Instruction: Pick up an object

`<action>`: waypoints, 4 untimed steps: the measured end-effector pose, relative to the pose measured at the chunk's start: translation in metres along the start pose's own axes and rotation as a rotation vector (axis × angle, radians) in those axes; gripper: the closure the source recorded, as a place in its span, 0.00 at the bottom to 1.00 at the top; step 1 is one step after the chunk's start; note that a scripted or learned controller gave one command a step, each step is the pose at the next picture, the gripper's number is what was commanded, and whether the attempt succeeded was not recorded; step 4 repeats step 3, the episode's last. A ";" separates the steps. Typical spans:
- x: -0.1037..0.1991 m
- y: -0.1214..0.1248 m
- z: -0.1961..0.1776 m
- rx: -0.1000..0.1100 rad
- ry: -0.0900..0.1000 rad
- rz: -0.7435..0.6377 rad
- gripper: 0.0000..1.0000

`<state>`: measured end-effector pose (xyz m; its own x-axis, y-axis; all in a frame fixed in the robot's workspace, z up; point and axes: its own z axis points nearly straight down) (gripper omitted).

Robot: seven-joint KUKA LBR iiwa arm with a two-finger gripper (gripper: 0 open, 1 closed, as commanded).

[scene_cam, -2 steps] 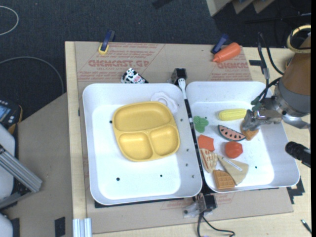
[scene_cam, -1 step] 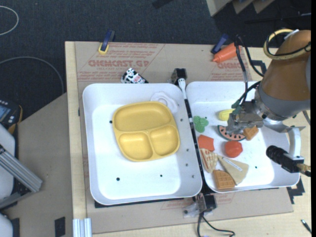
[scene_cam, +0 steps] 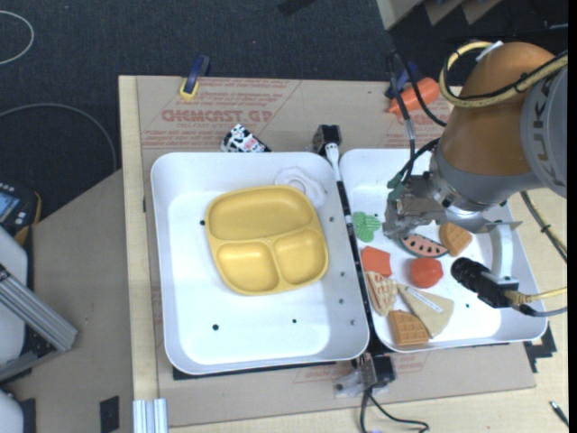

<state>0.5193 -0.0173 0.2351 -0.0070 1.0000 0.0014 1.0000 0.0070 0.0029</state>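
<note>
Toy food pieces [scene_cam: 410, 282] heaped in the right bin [scene_cam: 505, 327] near the bench's right edge, ready for picking; yellow divided plate [scene_cam: 268, 239] alone in the left bin [scene_cam: 176, 242]. Gripper [scene_cam: 416, 216] low over the watermelon slice [scene_cam: 420, 244]; opening impossible to tell, nothing visibly held.

Dark carpeted floor [scene_cam: 81, 52] around a cardboard-topped bench [scene_cam: 270, 106], aluminium framing [scene_cam: 36, 318] at the left edge.
</note>
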 end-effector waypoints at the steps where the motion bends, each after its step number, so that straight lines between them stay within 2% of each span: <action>1: 0.020 0.009 0.003 0.000 -0.001 0.003 1.00; 4: 0.024 0.004 0.001 0.003 -0.001 0.006 1.00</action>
